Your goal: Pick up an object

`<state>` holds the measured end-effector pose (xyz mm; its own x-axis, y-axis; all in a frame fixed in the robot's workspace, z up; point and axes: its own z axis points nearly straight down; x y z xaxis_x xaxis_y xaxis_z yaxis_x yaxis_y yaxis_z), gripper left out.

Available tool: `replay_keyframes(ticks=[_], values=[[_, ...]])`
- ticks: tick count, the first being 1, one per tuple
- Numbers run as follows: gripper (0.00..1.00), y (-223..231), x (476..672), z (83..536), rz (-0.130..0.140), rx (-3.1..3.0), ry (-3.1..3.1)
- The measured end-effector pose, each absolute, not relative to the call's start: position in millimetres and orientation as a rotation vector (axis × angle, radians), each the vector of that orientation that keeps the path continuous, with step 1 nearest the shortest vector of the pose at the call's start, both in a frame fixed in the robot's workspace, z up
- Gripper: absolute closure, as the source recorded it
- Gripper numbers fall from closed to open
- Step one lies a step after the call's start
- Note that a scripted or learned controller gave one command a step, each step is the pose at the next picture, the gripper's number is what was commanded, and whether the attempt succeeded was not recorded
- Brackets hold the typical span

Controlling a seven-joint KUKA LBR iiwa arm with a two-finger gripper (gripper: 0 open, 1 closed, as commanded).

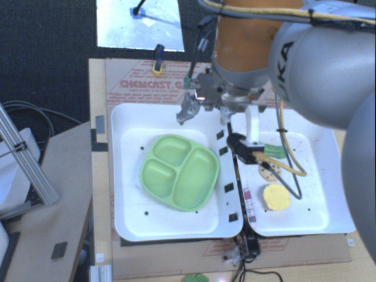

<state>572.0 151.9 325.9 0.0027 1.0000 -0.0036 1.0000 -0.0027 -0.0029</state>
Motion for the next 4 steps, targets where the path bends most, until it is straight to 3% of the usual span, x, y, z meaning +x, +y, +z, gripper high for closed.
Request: replay_keyframes(ticks=[1,2,3,4], values=[[0.0,165,528.9,214,-0.019,2.226,2.228],[0.0,214,485.9,307,0.016,2.209,2.234],[0.0,140,540.1,159,-0.017,2.231,2.214],[0.0,176,533.3,184,0.004,2.214,2.229]])
